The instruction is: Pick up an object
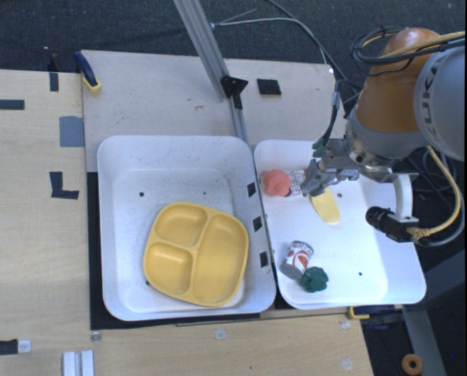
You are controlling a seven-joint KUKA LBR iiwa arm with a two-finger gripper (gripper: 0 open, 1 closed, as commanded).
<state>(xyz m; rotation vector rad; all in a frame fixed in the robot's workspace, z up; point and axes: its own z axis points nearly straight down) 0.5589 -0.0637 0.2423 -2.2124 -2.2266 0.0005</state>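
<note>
The right bin (374, 280) holds a round red-orange object (276, 182) at its back left. A pale yellow block (326, 207) lies just right of it. Near the front sit a small red-and-white item (299, 254) and a green lump (315, 279). My gripper (314, 181) hangs low over the back of this bin, between the red-orange object and the yellow block, its tip close above the block's upper end. A small patterned piece (297, 182) shows beside the tip. I see nothing clearly held.
The left bin (124, 171) carries a yellow divided plate (197, 252) at its front. A slanted metal pole (206, 41) rises behind the bins. Cables and a black fitting (390, 224) hang at the arm's right side.
</note>
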